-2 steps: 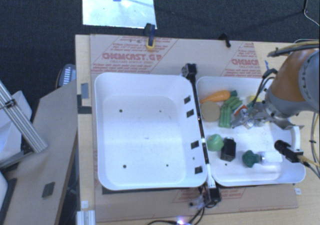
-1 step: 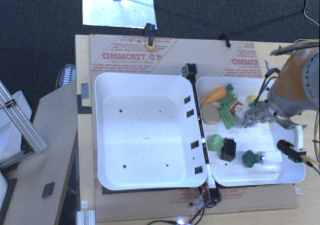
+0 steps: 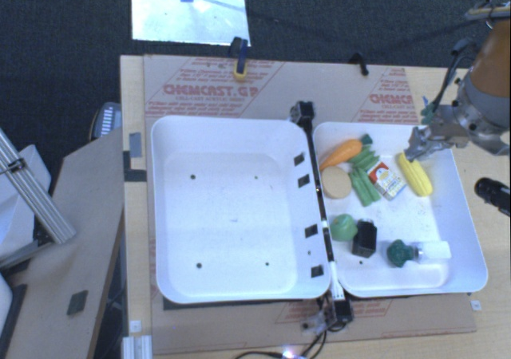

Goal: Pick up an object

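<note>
The gripper (image 3: 418,147) hung just above the yellow toy corn (image 3: 415,175) in the right bin (image 3: 467,270). Whether it was open or closed could not be told. The corn looked smooth and might slip away.

In the right bin (image 3: 471,254) lie my choices: carrot (image 3: 342,151), green beans (image 3: 365,175), tan disc (image 3: 336,183), small carton (image 3: 388,180), corn (image 3: 414,175), black block (image 3: 365,238), green pieces (image 3: 344,226).

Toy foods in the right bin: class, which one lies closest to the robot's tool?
The yellow corn cob, lying right beneath the tool near the bin's far right side; the carrot and green beans lie further left.
</note>
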Robot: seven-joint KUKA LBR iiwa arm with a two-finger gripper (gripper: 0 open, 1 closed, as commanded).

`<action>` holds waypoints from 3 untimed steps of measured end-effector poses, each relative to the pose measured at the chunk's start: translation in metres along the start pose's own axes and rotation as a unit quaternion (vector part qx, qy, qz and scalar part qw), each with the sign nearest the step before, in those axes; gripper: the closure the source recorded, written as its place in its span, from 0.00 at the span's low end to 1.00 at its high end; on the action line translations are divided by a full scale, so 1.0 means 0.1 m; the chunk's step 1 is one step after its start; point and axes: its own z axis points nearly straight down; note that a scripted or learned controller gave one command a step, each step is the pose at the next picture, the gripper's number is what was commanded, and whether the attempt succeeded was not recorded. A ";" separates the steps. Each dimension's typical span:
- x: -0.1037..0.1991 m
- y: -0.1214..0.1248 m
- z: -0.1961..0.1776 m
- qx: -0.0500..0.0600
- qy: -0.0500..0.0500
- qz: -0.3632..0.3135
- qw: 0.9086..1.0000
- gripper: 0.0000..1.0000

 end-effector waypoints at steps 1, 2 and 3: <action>0.07 -0.74 1.38 0.017 0.003 0.006 1.000 1.00; -0.06 -0.63 1.81 0.001 -0.001 0.003 1.000 1.00; 0.11 0.16 1.40 0.004 0.000 0.001 1.000 1.00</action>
